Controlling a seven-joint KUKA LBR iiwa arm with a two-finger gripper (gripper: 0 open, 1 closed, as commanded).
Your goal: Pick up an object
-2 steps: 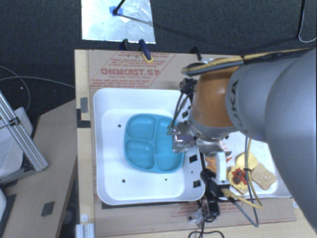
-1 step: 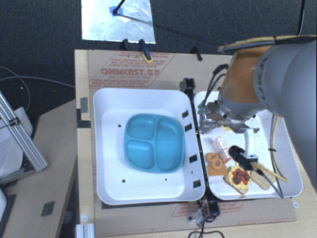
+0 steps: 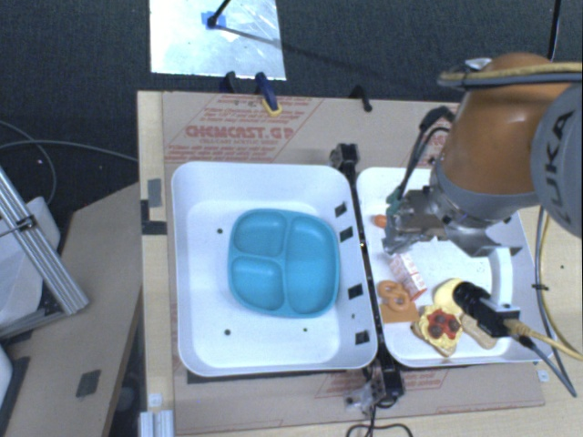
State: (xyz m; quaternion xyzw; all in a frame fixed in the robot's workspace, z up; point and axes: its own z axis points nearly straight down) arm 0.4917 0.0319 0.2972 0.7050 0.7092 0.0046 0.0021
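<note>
Gripper (image 3: 393, 235), state unclear, hangs at the right bin's (image 3: 510, 358) left edge above a packet (image 3: 406, 271).

Dark carpet (image 3: 73, 44) covers the floor around a brown cardboard sheet (image 3: 241, 126) printed with red lettering. A shiny silver panel (image 3: 214, 25) lies beyond it. An aluminium frame (image 3: 32, 248) stands at the left.

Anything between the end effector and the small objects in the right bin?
Nothing visible: the end effector hangs directly over the right bin, just above the small striped packet and the pretzel.
</note>
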